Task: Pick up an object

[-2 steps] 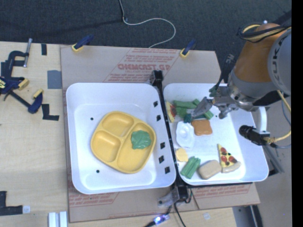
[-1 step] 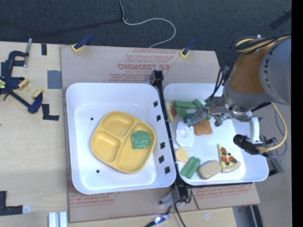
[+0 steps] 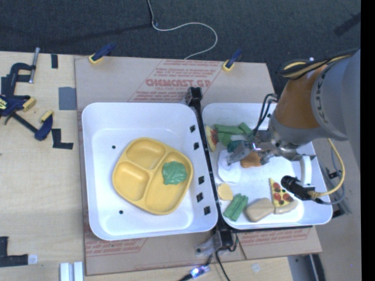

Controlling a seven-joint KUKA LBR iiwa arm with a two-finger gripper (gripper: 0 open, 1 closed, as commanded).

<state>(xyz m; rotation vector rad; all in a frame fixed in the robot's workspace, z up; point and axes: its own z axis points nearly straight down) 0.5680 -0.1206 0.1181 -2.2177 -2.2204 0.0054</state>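
Camera view from above: two white bins side by side on the bench. The left bin (image 3: 96, 157) has a yellow tray (image 3: 137, 183) with three sections, and a green leafy piece (image 3: 174, 172) sits in the tray's right section. The right bin (image 3: 319, 215) is where all the toy food is: a green veg piece (image 3: 231, 130) up near the top, a yellow disc (image 3: 225, 191) by the left wall, a green bean bundle (image 3: 236, 206) just below it, a tan bread-ish lump (image 3: 259, 209) right beside the beans, and a pizza slice (image 3: 280, 195) next to that on the right. The arm (image 3: 313, 107) comes in from the right, and the gripper (image 3: 243, 153) is down low in the upper middle of the right bin. Can't tell how far the claw is open, it's too murky there. An orange piece (image 3: 252, 161) lies right at the tip, touching or nearly so, but honestly I can't see it actually sitting between the fingers. The veg piece is just above the claw; the rest of the food is well below it along the bin's near edge.
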